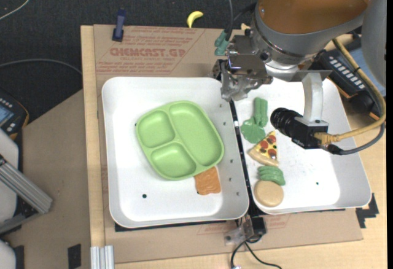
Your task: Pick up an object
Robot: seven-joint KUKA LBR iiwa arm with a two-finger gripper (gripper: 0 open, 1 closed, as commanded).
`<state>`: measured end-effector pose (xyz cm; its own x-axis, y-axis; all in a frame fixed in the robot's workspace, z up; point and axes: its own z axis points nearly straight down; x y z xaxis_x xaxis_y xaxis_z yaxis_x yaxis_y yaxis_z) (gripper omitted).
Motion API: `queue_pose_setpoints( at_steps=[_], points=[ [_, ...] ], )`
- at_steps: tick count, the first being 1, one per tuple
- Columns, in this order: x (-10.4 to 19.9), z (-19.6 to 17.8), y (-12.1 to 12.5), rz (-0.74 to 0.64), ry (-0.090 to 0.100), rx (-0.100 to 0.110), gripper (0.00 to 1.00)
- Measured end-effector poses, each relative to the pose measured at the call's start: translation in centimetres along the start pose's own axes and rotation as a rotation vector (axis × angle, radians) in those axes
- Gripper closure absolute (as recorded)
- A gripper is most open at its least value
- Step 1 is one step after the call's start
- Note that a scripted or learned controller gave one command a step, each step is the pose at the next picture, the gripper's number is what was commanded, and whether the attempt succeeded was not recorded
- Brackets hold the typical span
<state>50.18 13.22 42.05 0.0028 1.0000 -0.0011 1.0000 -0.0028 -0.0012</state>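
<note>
My gripper [236, 86] hangs low over the far end of the ridge between the two bins, under the big orange wrist band. In the right bin [344, 191], just in front of it, lie a green pod [260, 112], a green leafy piece [252, 132], a pizza slice [266, 148], a green ridged piece [271, 175] and a tan round biscuit [269, 194]. The left bin [113, 139] holds a green divided plate [178, 139] and an orange slab [209, 183] tucked at the plate's near edge. Nothing shows in the gripper's grasp.
A black cylinder [296, 127] on a white bracket, with a yellow cable, juts from the arm over the right bin. Both bins rest on a cardboard sheet [153, 50]. A small yellow banana [194, 17] and a blue clip [118, 26] lie beyond its far edge.
</note>
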Motion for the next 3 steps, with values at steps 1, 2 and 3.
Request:
queue_pose_setpoints(
  at_steps=[1,2,3],
  points=[
    [5.6,5.6,-2.5,-0.009,0.000,0.007,1.00],
    [4.4,-5.3,2.8,-0.001,0.005,-0.017,1.00],
    [9.5,-10.9,0.6,-0.009,0.006,-0.008,1.00]
  ],
)
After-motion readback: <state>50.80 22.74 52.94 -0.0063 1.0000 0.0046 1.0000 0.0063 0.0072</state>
